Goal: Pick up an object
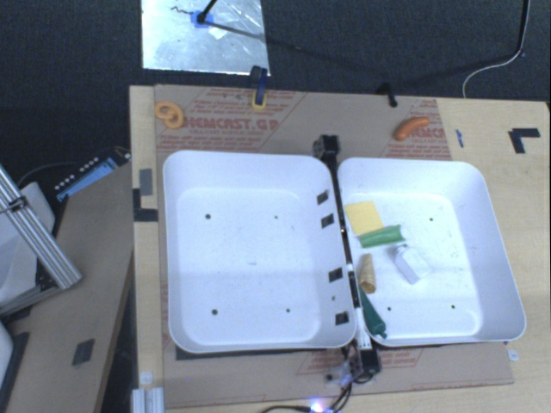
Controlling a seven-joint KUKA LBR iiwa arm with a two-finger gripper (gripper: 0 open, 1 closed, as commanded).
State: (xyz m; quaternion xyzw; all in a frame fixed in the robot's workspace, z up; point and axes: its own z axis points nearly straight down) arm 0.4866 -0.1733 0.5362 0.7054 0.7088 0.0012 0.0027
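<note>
Several small objects lie in the left part of the right bin (482, 231). A yellow square block (363, 217) sits near the divider, with a green bar (380, 237) just below it. A white-grey piece (405, 263) lies to the right of these. A tan cork-like cylinder (368, 273) rests lower down, and a dark green piece (373, 317) lies against the bin's left wall near the front.
The left bin (250, 248) stands beside the right one, joined by black clips (327, 222). On the cardboard behind the bins lie an orange sausage-shaped toy (411, 128), a tan ring (170, 114) and a yellow-blue clamp (258, 88). A metal frame (34, 239) stands at left.
</note>
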